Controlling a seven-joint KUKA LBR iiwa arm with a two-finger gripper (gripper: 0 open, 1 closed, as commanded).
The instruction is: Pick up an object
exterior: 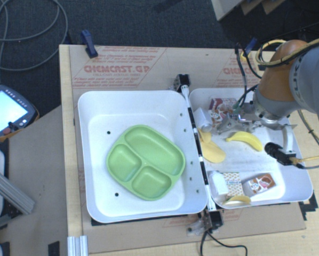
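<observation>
My pincer (235, 120) is down in the right bin (301, 183), at its upper middle beside a small printed packet (219, 109); whether it is wide, narrow or closed on anything I cannot tell, since the wrist hides the working end. The candidate objects all lie on the bin floor: a banana (245, 140) just below the pincer, a pale yellow piece (211, 150) to the left, a red-and-white packet (260, 184) near the front. Judgement: nothing lifted, so grasp and raise remain; the green divided plate (145, 162) sits in the left bin (90, 143).

A robotics lab: cables (21, 31), clamped bench (149, 63), teach pendant (7, 113)
</observation>
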